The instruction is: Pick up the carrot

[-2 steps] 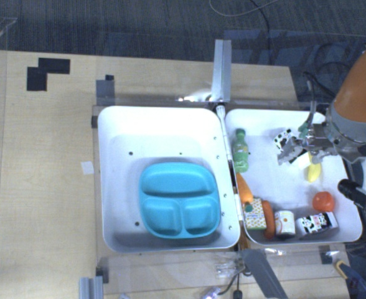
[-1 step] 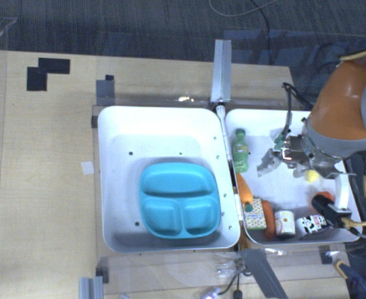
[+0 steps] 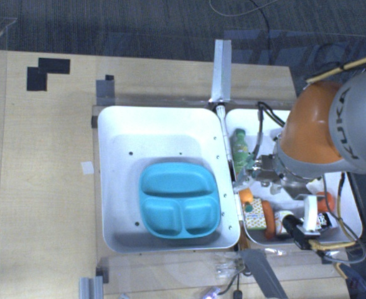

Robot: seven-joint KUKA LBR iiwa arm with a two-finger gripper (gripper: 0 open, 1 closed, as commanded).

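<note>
Carrot (image 3: 268, 219) lies just below pincer (image 3: 258, 178) (right bin (image 3: 267, 237))

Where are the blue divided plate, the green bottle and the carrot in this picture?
blue divided plate (image 3: 180, 199): camera view, on the ridge between its compartments, in the left bin.
green bottle (image 3: 239, 147): camera view, on its body, in the right bin.
carrot (image 3: 268, 218): camera view, on its visible orange middle, below the arm.
</note>
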